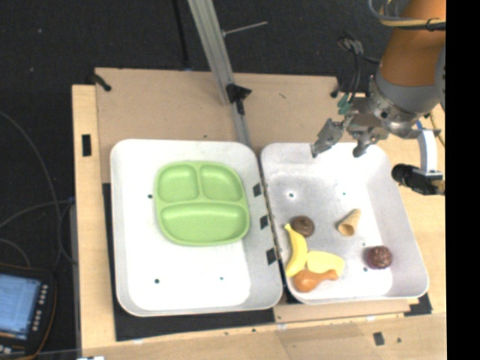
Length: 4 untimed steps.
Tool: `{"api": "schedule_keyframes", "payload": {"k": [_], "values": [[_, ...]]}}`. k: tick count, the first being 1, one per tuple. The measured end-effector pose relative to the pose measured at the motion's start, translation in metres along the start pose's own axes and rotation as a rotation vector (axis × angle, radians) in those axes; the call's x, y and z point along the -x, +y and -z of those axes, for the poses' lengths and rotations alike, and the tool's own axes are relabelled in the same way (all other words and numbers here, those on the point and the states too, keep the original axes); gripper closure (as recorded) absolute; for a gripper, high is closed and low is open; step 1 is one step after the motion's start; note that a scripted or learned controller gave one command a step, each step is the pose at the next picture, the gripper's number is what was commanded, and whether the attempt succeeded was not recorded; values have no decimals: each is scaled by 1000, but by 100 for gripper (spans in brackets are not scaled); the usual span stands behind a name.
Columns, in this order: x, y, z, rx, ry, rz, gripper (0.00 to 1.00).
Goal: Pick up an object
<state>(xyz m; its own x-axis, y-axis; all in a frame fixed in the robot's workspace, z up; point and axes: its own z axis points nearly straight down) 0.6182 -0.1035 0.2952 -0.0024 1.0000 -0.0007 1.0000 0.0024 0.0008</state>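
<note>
My gripper [342, 144] hangs over the far edge of the right bin [330, 178], its two fingers spread apart with nothing between them. Well below it on the bin floor lie a brown chocolate donut [302, 226], a tan ice-cream cone [348, 221], a dark maroon round fruit [378, 257], a yellow banana [296, 249], a pale yellow piece [326, 262] and an orange pear-shaped toy [310, 279]. The banana, yellow piece and orange toy touch one another at the bin's near left corner.
The left bin [135, 223] bears a green divided plate [202, 203]. A slanted metal pole [217, 58] rises behind the bins' shared edge. A black fitting [416, 178] sticks out beside the right bin's right rim.
</note>
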Motion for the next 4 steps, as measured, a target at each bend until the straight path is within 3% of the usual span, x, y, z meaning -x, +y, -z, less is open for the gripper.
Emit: {"api": "schedule_keyframes", "payload": {"k": [1,4], "values": [[0,0,0,0,0,0,0],[3,-19,-177,-6,-1,-3,0]]}}
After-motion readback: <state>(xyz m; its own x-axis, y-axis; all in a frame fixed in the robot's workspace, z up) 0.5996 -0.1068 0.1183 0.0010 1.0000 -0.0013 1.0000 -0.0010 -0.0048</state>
